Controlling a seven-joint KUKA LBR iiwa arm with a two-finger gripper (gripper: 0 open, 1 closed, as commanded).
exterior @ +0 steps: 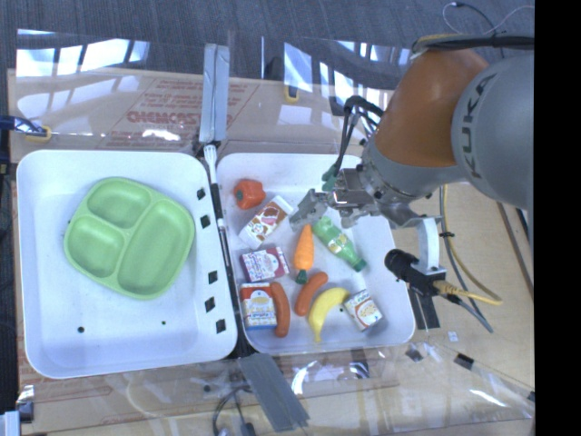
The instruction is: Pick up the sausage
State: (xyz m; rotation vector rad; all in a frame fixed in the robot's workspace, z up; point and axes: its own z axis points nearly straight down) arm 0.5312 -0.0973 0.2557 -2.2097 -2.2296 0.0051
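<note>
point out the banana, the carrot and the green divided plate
banana (325, 309), camera view, middle of its curved body
carrot (304, 249), camera view, middle of its orange body
green divided plate (116, 284), camera view, lower rim

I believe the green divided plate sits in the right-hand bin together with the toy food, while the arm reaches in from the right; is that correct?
Not quite. In the camera view the green divided plate sits in the left-hand bin, apart from the toy food. The food, including the sausage, the banana and the carrot, lies in the right-hand bin. The arm does reach in from the right.
</note>
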